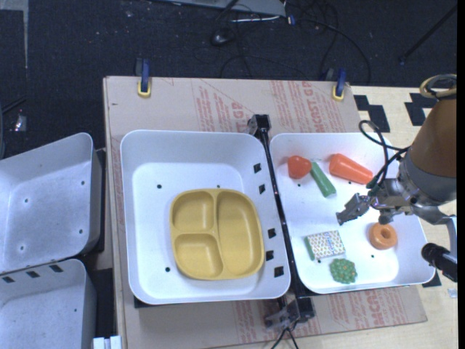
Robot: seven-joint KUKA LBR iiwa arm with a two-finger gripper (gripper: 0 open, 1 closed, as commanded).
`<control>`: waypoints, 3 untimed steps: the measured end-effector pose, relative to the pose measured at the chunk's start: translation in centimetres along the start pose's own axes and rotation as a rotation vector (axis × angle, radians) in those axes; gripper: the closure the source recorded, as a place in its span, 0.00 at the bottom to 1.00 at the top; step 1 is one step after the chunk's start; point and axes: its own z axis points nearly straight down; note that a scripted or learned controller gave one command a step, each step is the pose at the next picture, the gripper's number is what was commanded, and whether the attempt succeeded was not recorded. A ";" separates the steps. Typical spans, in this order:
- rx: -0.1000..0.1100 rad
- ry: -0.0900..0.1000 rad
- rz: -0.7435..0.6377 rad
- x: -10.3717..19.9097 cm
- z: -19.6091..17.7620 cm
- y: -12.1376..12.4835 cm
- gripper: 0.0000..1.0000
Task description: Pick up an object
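**A:** Nearest us in the right bin (pixel 407 271), a green knobbly ball (pixel 343 270), and just behind it a small patterned block (pixel 325 244). To the right, an orange ring (pixel 383 236) flat on the floor.

**B:** And the gripper (pixel 354 210)?

**A:** Hanging over the bin's middle, dark fingers pointing left, above bare white floor. Nothing is between them. Whether they're apart or together, I can't tell from this angle.

**B:** Further back?

**A:** A green stick (pixel 323 179) lying at a slant, a red piece (pixel 298 167) touching its far end, and an orange carrot-like piece (pixel 351 169) near the far wall. All apart from the gripper.

**B:** The left bin (pixel 138 195)?

**A:** A yellow three-compartment plate (pixel 216 233) sits in its middle.
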 end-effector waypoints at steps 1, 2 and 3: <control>-0.009 -0.002 -0.002 0.0 -0.4 0.2 0.00; -0.004 0.000 -0.001 0.8 5.5 0.7 0.00; -0.005 0.000 0.001 0.9 11.8 0.8 0.00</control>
